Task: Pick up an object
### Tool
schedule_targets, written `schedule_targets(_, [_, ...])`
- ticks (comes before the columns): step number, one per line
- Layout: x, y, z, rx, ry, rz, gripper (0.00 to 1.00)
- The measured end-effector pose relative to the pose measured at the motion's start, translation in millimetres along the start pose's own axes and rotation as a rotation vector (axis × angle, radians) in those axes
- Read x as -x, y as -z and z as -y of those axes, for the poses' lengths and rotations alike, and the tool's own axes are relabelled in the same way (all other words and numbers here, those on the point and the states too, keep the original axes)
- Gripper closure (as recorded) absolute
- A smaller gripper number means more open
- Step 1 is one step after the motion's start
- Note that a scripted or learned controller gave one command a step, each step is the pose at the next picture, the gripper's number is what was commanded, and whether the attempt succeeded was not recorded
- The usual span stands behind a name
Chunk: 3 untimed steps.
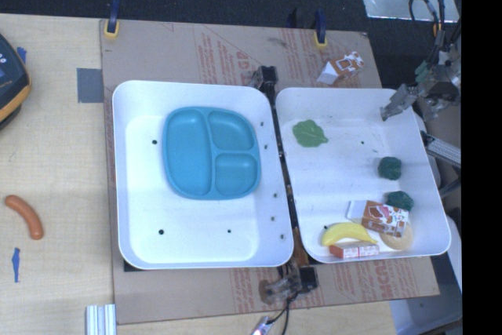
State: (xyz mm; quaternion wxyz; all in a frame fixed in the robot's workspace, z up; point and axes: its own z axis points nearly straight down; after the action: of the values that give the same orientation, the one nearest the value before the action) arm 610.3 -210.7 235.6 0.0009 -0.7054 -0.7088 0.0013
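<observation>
One hand [396, 107] hovers over right bin [345, 161] corner.

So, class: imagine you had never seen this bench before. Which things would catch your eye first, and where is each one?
The big blue divided plate stands out first, lying alone in the left white bin. Next comes the cluster in the right bin's near corner, where a yellow banana lies among small food packets, with a green leaf apart near the bin's far left. An orange sausage lies off on the bench at far left.
</observation>
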Motion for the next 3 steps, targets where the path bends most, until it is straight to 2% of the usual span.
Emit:
schedule_targets(1, [1, -144, 25, 0.000, 0.001, 0.000, 0.00])
schedule_targets(2, [1, -131, 86, 0.000, 0.001, 0.000, 0.00])
schedule_targets(3, [-2, -144, 47, 0.001, 0.001, 0.001, 0.00])
